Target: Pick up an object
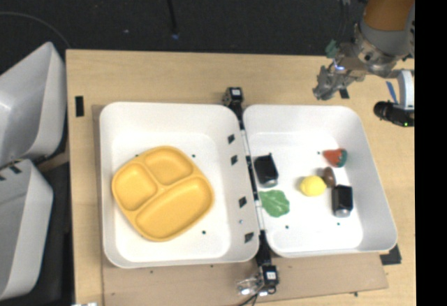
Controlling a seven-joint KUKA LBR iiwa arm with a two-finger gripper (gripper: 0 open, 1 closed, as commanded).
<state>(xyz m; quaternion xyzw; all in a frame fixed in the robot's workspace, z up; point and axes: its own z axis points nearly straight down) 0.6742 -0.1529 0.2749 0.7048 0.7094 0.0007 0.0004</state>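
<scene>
Pincer (330, 84), grip state unclear, above right bin's (363, 231) far rim, yellow ball (313, 186) well apart below.

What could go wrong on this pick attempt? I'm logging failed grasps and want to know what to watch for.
1. In the right bin, the yellow ball, brown piece, red piece and black block sit crowded; descending there may nudge neighbours or catch two.
2. The ball is round and could roll away.
3. The green piece looks flat, so it may be hard to grip.
The gripper hangs beyond the bin's far rim.
</scene>
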